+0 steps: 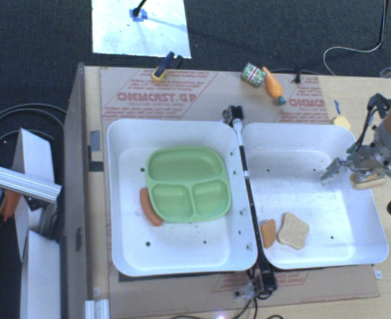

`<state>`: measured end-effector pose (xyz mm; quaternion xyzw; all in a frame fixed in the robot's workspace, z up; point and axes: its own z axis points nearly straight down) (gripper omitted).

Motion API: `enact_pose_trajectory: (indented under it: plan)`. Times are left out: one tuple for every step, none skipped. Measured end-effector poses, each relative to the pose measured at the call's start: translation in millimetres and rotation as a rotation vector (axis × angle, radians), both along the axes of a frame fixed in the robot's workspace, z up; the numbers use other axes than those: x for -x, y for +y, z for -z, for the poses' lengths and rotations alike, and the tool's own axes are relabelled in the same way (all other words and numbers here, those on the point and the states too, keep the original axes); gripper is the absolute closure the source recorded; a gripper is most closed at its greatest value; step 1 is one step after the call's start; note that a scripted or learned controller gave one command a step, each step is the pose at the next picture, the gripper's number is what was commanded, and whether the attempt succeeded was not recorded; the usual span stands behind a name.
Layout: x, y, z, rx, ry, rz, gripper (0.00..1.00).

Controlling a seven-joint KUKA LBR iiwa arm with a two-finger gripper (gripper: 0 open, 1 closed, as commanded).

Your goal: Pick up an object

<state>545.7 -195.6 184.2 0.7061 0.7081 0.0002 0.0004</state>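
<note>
My gripper (350, 176) hangs over the right side of the right bin (314, 145), near its right wall. It stands open, one grey finger (331, 172) pointing left and a tan-tipped one (368, 181) to its right, with nothing between them. A tan toy bread slice (293, 230) lies at the front of the right bin, well below and left of the gripper. Beside the slice, an orange piece (268, 232) rests against the divider. In the left bin (125, 178) sits a green divided plate (188, 183), with an orange sausage (150, 207) at its left edge.
Behind the bins on the cardboard lie a toy carrot (273, 85), a green can (253, 74) and a yellow-and-black tool (163, 67). A black cable clamp (234, 115) sits at the divider's far end. White boxes and cables stand at the left of the bench.
</note>
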Motion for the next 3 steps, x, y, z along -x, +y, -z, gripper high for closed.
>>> enact_pose_trajectory:
  plan:
    - [4.2, 72.5, 78.6, -0.002, 0.003, -0.001, 0.00]
    - [-47.9, 38.5, -19.5, 0.002, -0.005, -0.002, 0.00]
    - [-31.9, 88.3, 87.6, -0.002, 0.002, -0.002, 0.00]
